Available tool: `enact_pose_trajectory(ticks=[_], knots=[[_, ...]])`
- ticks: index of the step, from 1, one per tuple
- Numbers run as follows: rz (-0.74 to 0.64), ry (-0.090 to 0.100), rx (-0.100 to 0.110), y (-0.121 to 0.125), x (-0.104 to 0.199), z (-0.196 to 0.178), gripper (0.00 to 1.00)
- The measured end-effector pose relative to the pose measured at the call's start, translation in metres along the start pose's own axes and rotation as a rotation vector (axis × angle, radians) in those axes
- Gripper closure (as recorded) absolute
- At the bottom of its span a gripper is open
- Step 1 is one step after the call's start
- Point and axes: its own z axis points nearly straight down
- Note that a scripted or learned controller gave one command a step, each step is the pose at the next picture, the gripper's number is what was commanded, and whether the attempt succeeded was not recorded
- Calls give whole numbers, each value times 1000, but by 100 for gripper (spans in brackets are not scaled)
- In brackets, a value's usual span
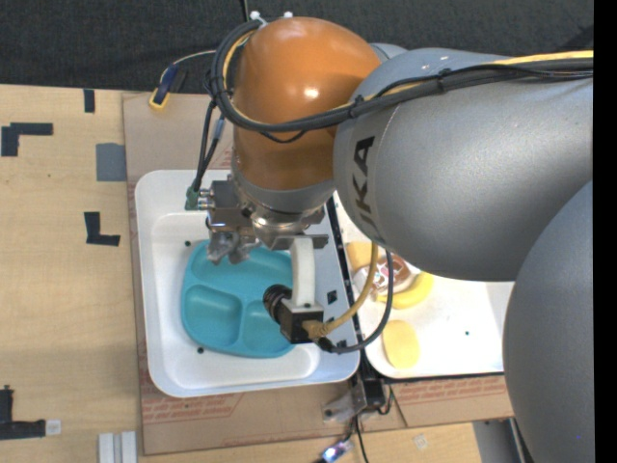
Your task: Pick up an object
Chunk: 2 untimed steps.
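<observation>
From the camera view above the bench (pixel 58 287), the arm (pixel 463 152) reaches in from the right and hangs low over the left bin (pixel 154 258). Its hand (pixel 229 247) sits at the upper edge of a teal divided tray (pixel 217 307), which lies flat in that bin and takes up most of its floor. Whether the hand is spread or pressed together I cannot tell: the wrist and its cabling cover it, and nothing is seen held.

The teal divided tray looks like moulded plastic: light, stiff, smooth and rather slippery, not fragile. It is broad and shallow, so a pinch across its width seems out of the question. In my judgement the best hold is on a thin upright part, either the raised outer rim or the ridge between compartments, with one side of the grip inside and one outside. Held at an edge, it will likely tilt and could slip.

In the right bin (pixel 463 350) lie some yellow objects (pixel 400 343), partly hidden by the arm.
</observation>
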Motion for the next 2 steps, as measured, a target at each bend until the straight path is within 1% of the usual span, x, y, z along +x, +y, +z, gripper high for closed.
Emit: enact_pose_trajectory(ticks=[1,2], knots=[[2,4,-8,-8,6,-49,100],[3,7,-20,32,5,-171,100]])
